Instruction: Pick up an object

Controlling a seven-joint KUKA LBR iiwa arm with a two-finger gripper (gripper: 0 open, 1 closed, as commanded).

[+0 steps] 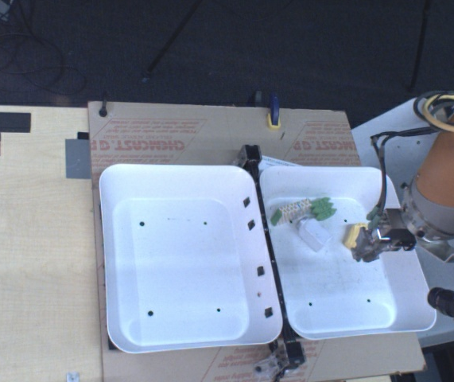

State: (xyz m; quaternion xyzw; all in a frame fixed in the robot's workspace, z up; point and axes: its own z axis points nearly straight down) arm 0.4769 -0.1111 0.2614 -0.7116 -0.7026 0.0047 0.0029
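Note:
The right bin [370,313] holds a small cluster of objects in its far half. A green leafy piece [320,208] lies beside a speckled grey-white piece [290,211]. Just in front of them sits a pale translucent block [315,235]. A small yellow object [354,235] rests near the bin's right side. My gripper [366,250] is low over the right bin, right against the yellow object's near-right side. The dark wrist hides whether that object is touched.
The left bin [123,189] lies next to the right one, split from it by a black clamp strip [262,245]. Both stand on a cardboard sheet [179,138]. The arm's orange band [443,165] rises at the right edge.

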